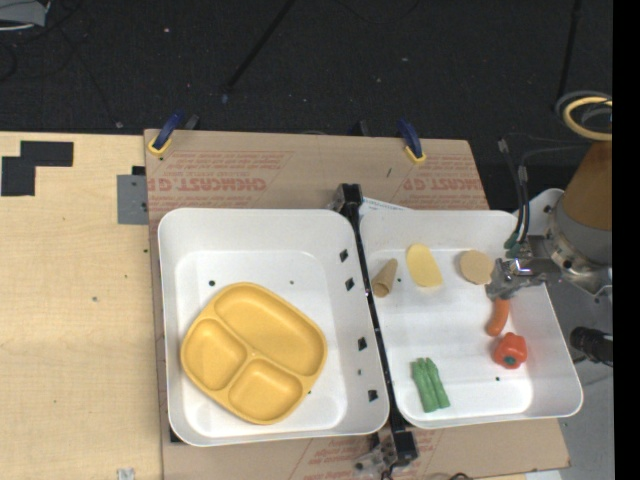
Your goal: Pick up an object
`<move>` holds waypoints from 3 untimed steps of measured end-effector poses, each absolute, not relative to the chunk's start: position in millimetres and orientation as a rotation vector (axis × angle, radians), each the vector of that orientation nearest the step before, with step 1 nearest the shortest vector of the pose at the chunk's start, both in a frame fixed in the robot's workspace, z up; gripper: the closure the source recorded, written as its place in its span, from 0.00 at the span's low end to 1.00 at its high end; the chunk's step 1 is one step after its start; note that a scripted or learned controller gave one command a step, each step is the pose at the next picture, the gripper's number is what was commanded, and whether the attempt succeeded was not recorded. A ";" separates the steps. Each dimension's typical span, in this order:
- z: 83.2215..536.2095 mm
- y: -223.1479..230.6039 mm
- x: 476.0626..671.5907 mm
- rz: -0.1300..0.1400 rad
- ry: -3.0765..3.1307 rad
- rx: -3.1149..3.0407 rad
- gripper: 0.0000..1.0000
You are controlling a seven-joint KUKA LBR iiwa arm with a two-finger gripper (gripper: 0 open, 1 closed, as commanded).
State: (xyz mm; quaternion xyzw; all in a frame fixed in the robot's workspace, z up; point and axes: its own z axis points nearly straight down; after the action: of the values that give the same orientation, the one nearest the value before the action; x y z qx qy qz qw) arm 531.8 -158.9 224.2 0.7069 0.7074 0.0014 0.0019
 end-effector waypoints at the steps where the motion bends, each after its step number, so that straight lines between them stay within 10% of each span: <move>1: 236.6 -159.4 531.9 0.000 2.220 2.222 1.00; 3: 237.7 -69.1 515.0 -0.001 2.224 2.219 1.00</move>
State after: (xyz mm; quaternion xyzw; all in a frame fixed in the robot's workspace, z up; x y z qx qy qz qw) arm 515.0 -69.1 237.7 0.7064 0.7078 -0.0002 -0.0001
